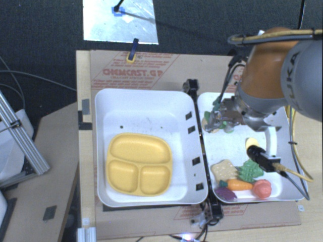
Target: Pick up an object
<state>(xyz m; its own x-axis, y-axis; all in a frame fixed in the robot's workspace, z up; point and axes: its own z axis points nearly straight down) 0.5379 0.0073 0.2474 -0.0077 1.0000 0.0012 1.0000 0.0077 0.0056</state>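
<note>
The gripper [218, 119] hangs low over the right bin [237, 150], its grip state impossible to tell, while the likeliest target, a small orange carrot [239, 185] near that bin's front wall, looks light, rigid, slick, and best pinched across its middle.

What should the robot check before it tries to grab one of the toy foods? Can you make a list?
1. Toy foods in the right bin: ok, carrot, cracker and green leafy toy lie near its front edge.
2. Gripper over the right bin: ok, near its back left corner.
3. Gripper above a toy: not ok, the toys lie nearer the front.
4. Fingers open: cannot tell.
5. Yellow tray out of the way: ok, in the left bin.
</note>
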